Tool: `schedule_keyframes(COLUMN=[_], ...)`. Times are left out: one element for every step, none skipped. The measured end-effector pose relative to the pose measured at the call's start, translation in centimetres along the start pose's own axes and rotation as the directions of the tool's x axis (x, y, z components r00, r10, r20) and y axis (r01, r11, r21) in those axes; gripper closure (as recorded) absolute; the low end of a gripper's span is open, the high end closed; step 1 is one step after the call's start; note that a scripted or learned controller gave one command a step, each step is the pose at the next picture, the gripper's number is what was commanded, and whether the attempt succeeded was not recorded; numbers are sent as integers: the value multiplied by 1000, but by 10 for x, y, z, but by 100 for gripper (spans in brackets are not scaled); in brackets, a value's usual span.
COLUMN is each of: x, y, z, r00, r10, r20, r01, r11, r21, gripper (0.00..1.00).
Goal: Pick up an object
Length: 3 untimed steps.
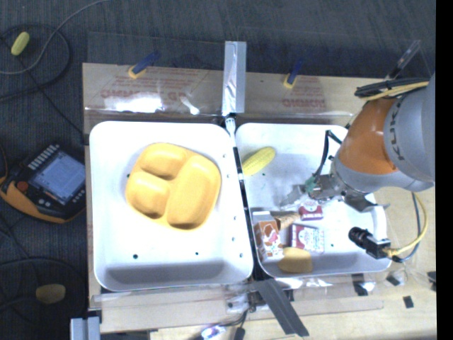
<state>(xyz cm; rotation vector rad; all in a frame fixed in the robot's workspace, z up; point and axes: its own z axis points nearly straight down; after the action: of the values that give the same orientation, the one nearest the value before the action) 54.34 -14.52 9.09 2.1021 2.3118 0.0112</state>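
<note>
Grey KUKA arm (pixel 417 144), orange band (pixel 368 144) above the wrist, black cable, yellow cable near its base

Nothing can be read with certainty: the clear sheet (pixel 170 91) behind the bins bears faint reddish mirrored lettering too blurred to make out, and the small cartons (pixel 306 236) in the right bin (pixel 283 151) carry print too small to tell.

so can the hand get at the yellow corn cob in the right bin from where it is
Probably yes. The corn cob lies alone on bare floor near the right bin's upper-left corner, nothing on top of it. The hand sits lower right of it. The divider wall close beside the cob may crowd a grasp.
</note>
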Motion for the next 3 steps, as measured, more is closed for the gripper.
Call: schedule_keyframes(x=[0, 0, 78], y=[0, 1, 30], z=[0, -10, -92], r00=[1000, 1000, 999], r10=[0, 0, 50], r20=[0, -1, -6], r01=[0, 0, -50], r11=[1000, 1000, 999], r21=[0, 0, 19], gripper=[0, 100, 100])
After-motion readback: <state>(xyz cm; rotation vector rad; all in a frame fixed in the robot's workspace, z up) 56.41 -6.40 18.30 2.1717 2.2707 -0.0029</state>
